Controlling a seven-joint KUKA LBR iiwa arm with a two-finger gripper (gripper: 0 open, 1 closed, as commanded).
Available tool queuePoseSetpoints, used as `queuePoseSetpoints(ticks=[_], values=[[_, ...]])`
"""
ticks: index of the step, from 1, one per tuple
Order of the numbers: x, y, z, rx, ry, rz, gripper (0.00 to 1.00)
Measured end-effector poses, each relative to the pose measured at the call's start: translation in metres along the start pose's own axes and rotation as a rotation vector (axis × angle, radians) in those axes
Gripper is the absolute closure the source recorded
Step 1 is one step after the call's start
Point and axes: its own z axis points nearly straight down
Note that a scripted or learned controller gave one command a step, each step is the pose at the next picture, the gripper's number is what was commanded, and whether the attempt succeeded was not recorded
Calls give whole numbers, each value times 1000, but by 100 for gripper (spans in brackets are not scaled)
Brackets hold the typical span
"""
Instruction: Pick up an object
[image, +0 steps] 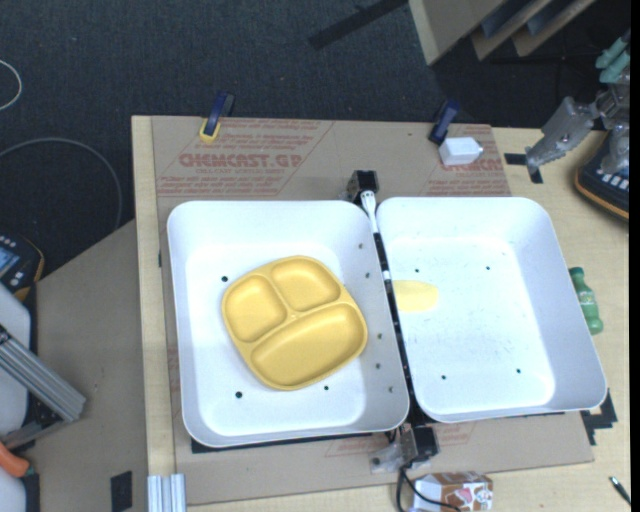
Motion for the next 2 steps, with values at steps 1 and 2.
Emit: queuePoseSetpoints(ticks=[1, 2], values=[[-3, 2, -2, 13, -3, 5, 100], [-9, -37, 117, 35, 1, 10, 100]])
